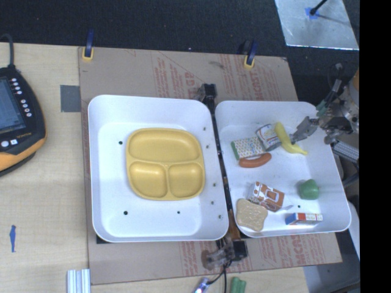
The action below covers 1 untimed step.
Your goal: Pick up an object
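The right white bin [333, 163] holds several small items. A yellow banana [285, 138] lies beside a silver-and-white packet [266, 135], a green-patterned card [245, 146] and a red sausage [255, 160]. Lower down are a green round fruit [308, 188], a brown-and-white box [266, 196], a slice of bread [251, 215] and a small red-and-blue carton [303, 218]. My gripper [316, 133] reaches in over the bin's right rim, just right of the banana. It stands open, one grey finger [302, 129] close to the banana's end, and nothing sits between the fingers.
The left white bin [104, 163] carries a yellow divided plate [165, 163]. An orange-edged handheld pendant [15, 118] lies on the bench at far left. Blue-and-yellow clamps [88, 47] pin the cardboard sheet under both bins.
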Each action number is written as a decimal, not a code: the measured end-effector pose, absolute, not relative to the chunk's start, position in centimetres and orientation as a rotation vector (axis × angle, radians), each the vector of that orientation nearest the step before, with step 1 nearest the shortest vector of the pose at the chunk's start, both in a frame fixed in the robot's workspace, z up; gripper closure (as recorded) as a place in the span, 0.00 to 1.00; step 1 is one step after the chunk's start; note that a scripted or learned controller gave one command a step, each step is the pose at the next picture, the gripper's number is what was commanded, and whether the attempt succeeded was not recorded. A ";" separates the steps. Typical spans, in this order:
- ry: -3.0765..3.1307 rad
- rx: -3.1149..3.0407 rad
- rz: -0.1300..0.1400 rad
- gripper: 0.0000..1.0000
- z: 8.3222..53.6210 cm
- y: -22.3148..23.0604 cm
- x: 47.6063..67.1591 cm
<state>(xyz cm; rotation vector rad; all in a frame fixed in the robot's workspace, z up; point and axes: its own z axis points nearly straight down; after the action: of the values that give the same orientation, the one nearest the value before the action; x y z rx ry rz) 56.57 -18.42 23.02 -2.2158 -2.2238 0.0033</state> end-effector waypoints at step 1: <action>-2.225 -2.214 0.005 0.00 18.4 -15.8 64.6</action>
<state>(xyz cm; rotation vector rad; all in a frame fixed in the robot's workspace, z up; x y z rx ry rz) 64.59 -15.84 18.43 -2.2145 -2.2254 0.0054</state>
